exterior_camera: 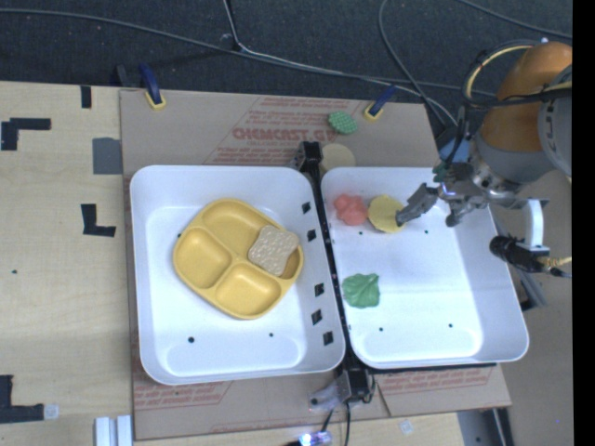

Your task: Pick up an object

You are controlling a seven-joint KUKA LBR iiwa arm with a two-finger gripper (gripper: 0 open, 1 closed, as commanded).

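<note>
1. The claw (433, 208) hangs open over the right white bin (469, 342), holding nothing.
2. One finger tip sits just beside the round yellow soft piece (384, 214).
3. A pink lumpy piece (350, 209) lies next to it.
4. I'd drop straight over the yellow one, then squeeze.

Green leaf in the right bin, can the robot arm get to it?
Probably yes. The leaf lies alone on the bin floor, nothing on it, and the end effector hovers in that same bin beside the yellow piece.
</note>
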